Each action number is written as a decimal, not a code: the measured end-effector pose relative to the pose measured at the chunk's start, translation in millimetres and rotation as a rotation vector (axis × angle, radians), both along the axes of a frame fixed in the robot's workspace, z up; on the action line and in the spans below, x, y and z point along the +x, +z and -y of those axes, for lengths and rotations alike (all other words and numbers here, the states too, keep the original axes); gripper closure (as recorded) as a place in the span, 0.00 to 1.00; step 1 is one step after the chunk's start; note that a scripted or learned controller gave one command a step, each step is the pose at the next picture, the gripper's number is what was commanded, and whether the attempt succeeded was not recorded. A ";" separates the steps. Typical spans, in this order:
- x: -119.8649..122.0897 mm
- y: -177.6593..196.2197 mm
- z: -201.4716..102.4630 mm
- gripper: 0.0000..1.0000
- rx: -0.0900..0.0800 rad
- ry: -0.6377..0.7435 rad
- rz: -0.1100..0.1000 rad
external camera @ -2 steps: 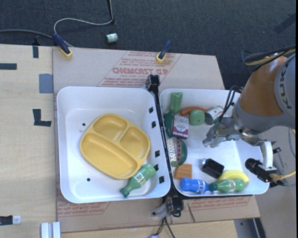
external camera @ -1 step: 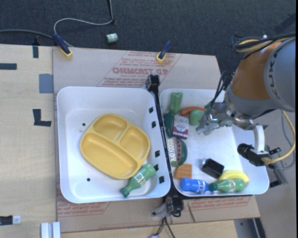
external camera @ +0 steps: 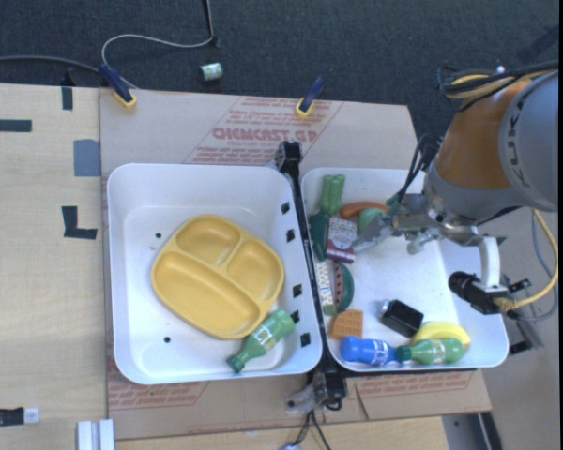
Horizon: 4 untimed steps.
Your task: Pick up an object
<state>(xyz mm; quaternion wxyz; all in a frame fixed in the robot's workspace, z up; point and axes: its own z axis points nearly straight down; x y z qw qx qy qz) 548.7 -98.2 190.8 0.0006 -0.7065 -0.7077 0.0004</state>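
Two shallow white bins sit side by side on a cardboard-covered bench, seen from above at a slant. The left bin [external camera: 131,251] holds a yellow divided plate [external camera: 216,275] lying flat, with a green toy bottle [external camera: 261,338] just beside its lower right edge. The right bin [external camera: 469,279] is crowded along its left wall: a green upright bottle [external camera: 331,195], a small printed packet [external camera: 341,237], a watermelon slice [external camera: 338,286] and a tan cracker [external camera: 346,323]. An orange carrot-like piece [external camera: 357,210] lies near the top. Along the bin's near edge lie a blue bottle [external camera: 364,350], a second green bottle [external camera: 433,351], a yellow banana [external camera: 441,332] and a small black block [external camera: 402,317]. The grey arm with its orange band [external camera: 474,148] reaches in from the right, and its gripper [external camera: 375,231] hangs low over the upper part of the right bin, just beside the packet and the carrot-like piece. Whether its fingers are spread or closed, or grip anything, cannot be told from this angle.
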 end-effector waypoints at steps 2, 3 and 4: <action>12.5 -95.8 2.9 1.00 -0.002 -0.001 0.003; 35.1 11.9 -26.2 1.00 -0.001 0.000 0.002; 2.5 57.5 -122.3 1.00 0.001 0.001 0.000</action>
